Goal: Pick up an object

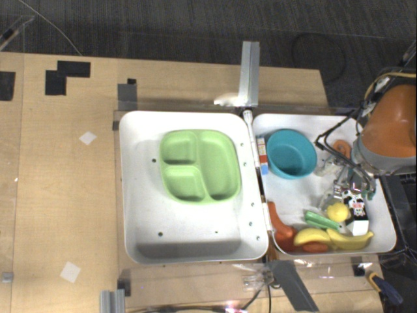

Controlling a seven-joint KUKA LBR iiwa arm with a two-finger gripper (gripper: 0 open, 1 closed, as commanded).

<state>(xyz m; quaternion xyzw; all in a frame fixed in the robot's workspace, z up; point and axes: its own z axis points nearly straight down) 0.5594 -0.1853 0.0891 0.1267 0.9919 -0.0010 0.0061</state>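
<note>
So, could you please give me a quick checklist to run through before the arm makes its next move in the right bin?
1. Gripper over right bin: ok.
2. Object between its fingers: cannot tell.
3. Targets within the bin, lemon, banana, green pod: ok.
4. Items spaced for a clean grasp: not ok, they crowd the near corner.
5. Teal bowl apart from gripper: ok.
6. Green tray lies in left bin: ok.

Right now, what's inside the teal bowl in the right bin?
The teal bowl looks empty: only its own teal inner wall and floor show. Its near rim hides a sliver of the floor, so something very small there could be covered.
</note>
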